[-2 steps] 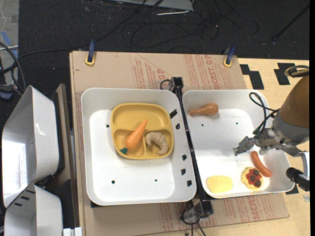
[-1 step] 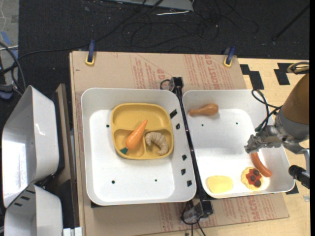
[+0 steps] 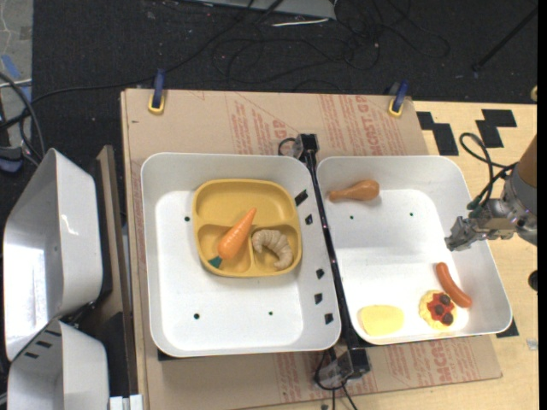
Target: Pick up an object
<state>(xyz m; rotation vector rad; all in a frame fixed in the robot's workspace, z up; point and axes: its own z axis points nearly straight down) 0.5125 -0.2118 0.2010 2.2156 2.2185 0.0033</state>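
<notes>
My gripper [image 3: 464,233] reaches in from the right edge and hovers over the right rim of the right bin [image 3: 402,254]. Just below it lies a red sausage [image 3: 452,284]. A small pizza slice with dark toppings [image 3: 439,308] and a flat yellow disc [image 3: 380,319] lie along the bin's front. A brown chicken drumstick [image 3: 355,192] rests near the bin's back edge. In the left bin [image 3: 171,229], a yellow divided plate [image 3: 214,203] holds an orange carrot [image 3: 237,234] and a pale shrimp [image 3: 273,245].
A black divider [image 3: 323,237] runs between the two bins. The bins sit on a cardboard sheet [image 3: 256,118] held by two yellow clamps [image 3: 156,101]. White containers [image 3: 47,246] stand off to the left.
</notes>
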